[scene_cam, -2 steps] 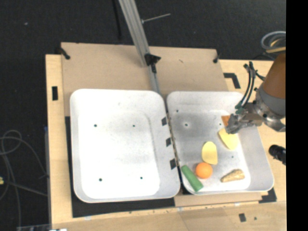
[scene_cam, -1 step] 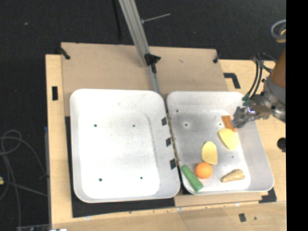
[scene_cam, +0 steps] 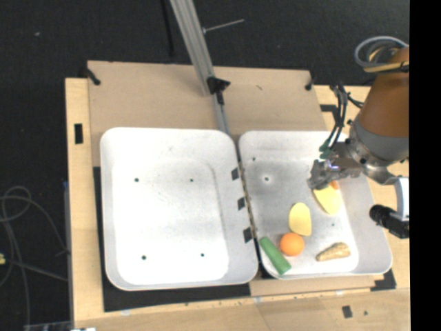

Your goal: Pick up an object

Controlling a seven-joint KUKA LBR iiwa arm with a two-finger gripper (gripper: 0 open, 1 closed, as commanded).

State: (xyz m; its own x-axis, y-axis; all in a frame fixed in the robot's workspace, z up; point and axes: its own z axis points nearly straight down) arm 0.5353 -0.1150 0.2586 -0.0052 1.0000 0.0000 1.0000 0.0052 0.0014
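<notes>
My gripper (scene_cam: 322, 176) hangs low over the right bin (scene_cam: 275, 150), near its right side. Right beneath it and slightly toward the front lies a pale yellow piece (scene_cam: 329, 200), with a small orange spot at its top edge by the gripper. I cannot tell whether the gripper touches it. A second yellow piece (scene_cam: 300, 219) lies just to the left. An orange ball (scene_cam: 292, 244), a green stick (scene_cam: 274, 255) and a tan wedge (scene_cam: 333, 252) sit along the bin's front edge.
The left bin (scene_cam: 169, 205) sits beside the right one, with a raised divider (scene_cam: 241, 198) between them. A slanted metal pole (scene_cam: 196, 40) rises from behind the bins. Cables run along the arm at the right.
</notes>
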